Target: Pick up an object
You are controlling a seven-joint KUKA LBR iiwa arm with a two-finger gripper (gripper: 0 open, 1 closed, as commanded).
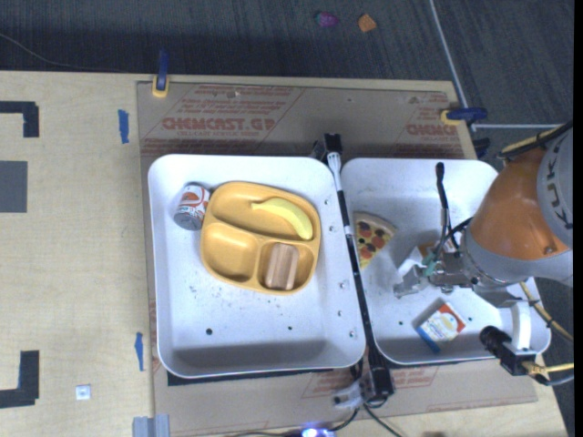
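Gripper [412, 281] low over the floor of the right bin [401, 176], its silver tip pointing toward the bin's middle; from this slanted overhead angle I cannot tell whether it is parted or closed, and nothing can be seen caught in it. Just behind it a dark upright rod [441, 198] and a knot of cables rise from the wrist, and the arm's orange band [515, 217] bulks over the bin's right side. Nearest the tip, toward the front wall, a small carton [439, 324] in white, orange and blue lies flat on the bin floor, apart from the gripper. A toy pizza slice [372, 237] rests farther off near the bin's left wall, also untouched. A black divider strip [344, 244] runs between the two bins. Across it, the left bin [182, 335] carries a yellow divided plate [228, 248]; a banana [284, 215] lies in the plate's rear compartment and a brown block [280, 267] sits in its front right compartment. A red and white can [191, 206] lies on its side against the plate's left rim. Both bins sit on a printed cardboard sheet [228, 116] held by a blue clamp [465, 114] at the far right corner. Beyond the bench, two small scraps, one purple [326, 19] and one orange [366, 23], dot the dark carpet.
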